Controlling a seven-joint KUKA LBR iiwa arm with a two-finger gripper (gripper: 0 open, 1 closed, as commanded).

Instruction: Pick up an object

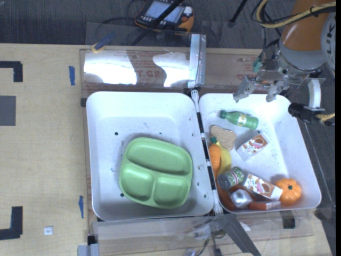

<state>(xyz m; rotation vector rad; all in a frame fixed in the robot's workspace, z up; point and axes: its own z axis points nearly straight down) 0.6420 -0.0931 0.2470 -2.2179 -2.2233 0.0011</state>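
Toys fill the right bin (306, 148) on the counter (42, 143). A green bottle (239, 119) lies on its side near the far end. Just below it sits a slice of bread (224, 136), and a small red and white carton (252, 145) lies beside that. An orange carrot (214, 156) and something yellow rest against the wall between the bins. Near the front are a dark can (230, 178), a long red and white box (261, 186), a little orange pumpkin (288, 190) and a red thing under them. The left bin (101, 116) holds a green tray (155, 172) with three sections. The gripper (260, 93) hangs over the far edge of the right bin, above the bottle and apart from it. Its fingers (241, 93) are spread wide and hold nothing.
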